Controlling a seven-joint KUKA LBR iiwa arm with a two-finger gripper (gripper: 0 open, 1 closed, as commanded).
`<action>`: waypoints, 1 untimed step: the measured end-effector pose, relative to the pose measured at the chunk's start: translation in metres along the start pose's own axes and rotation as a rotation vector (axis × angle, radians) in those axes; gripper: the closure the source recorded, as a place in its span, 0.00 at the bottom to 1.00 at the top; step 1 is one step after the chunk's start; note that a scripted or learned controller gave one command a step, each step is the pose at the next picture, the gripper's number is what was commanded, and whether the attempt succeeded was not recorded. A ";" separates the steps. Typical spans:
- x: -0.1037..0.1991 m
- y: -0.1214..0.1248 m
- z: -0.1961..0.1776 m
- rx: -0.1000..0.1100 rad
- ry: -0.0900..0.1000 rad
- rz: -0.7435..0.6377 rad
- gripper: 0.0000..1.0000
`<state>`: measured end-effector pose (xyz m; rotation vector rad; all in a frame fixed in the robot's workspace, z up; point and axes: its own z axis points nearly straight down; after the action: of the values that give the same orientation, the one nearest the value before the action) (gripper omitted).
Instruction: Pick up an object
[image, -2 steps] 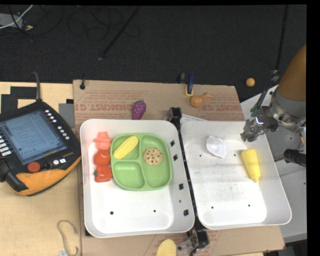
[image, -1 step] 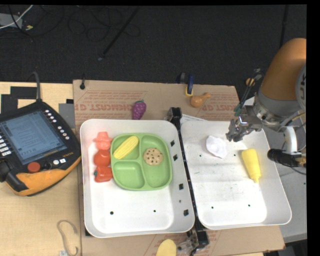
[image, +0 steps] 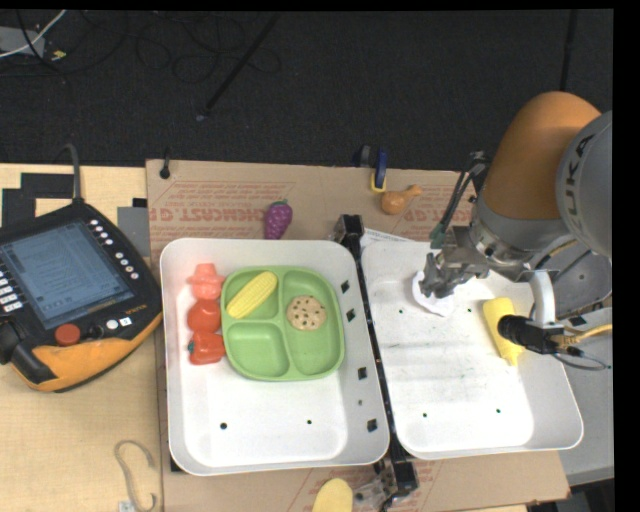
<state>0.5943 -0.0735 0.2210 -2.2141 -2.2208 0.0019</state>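
The bench (image: 60, 430) carried a sheet of cardboard (image: 230, 195) under two white bins (image: 260, 440), side by side. A control pendant (image: 70, 290) lay at its left, a metal hook (image: 135, 470) near the front.

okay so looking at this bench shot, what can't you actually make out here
- Claw, camera view: the wrist above hides its fingers, so open or shut is unclear.
- White object under the claw: partly covered, identity unclear.
- Yellow object: cut off by the bottom edge.
- Yellow block: partly behind a black cable fitting.

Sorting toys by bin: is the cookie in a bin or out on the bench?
In: the cookie lies in the green plate inside the left bin.
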 end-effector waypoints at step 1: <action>0.050 0.000 0.004 -0.001 -0.001 0.000 1.00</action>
<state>0.5943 -0.0237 0.2173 -2.2149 -2.2220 0.0015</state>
